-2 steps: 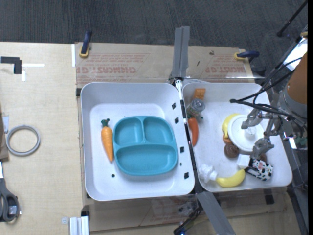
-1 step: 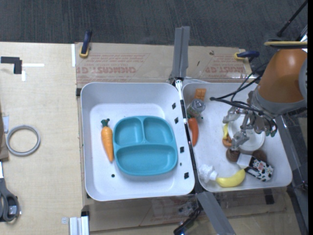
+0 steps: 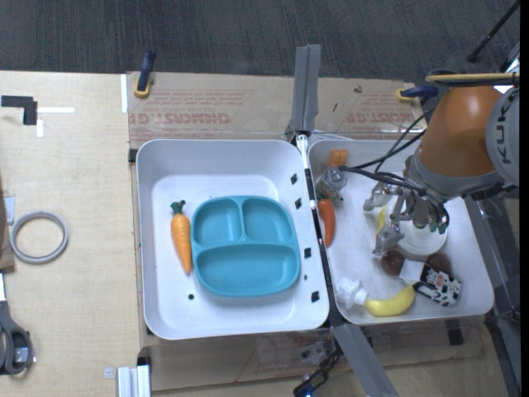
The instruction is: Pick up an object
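Note:
My gripper [image 3: 395, 224] hangs low over the middle of the right bin [image 3: 478, 259], below the orange-banded wrist [image 3: 459, 135]. Directly under and beside it lie a white rounded object [image 3: 425, 238], a small yellow piece [image 3: 381, 218] and a brown lump [image 3: 392, 261]. At the bin's left wall lies an orange toy carrot [image 3: 327, 221]. Along the front edge sit a yellow banana [image 3: 392, 303], a white crumpled item [image 3: 350, 290] and a black-and-white patterned toy [image 3: 439, 286]. I see nothing clearly held.
The left bin [image 3: 153, 246] holds a teal divided plate [image 3: 245, 245] and a second toy carrot [image 3: 181, 236]. A tape roll [image 3: 37, 236] and scissors [image 3: 12, 347] lie on the bench at far left. Cables run from the arm across the right bin's back.

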### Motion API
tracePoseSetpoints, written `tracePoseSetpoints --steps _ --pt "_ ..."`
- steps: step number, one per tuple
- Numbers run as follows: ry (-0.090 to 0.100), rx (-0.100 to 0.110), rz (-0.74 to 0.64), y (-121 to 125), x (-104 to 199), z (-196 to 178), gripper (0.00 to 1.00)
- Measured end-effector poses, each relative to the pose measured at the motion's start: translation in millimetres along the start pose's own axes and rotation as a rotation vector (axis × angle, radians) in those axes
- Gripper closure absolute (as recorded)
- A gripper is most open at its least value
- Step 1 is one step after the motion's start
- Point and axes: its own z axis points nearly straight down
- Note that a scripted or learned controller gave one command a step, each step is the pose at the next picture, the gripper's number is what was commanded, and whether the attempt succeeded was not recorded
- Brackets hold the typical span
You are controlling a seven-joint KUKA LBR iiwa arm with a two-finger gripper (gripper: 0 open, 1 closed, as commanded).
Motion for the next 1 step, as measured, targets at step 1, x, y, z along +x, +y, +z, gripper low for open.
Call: tracePoseSetpoints --steps 1 --pt "0.003 -0.002 0.046 -13.6 28.7 0.8 0.00"
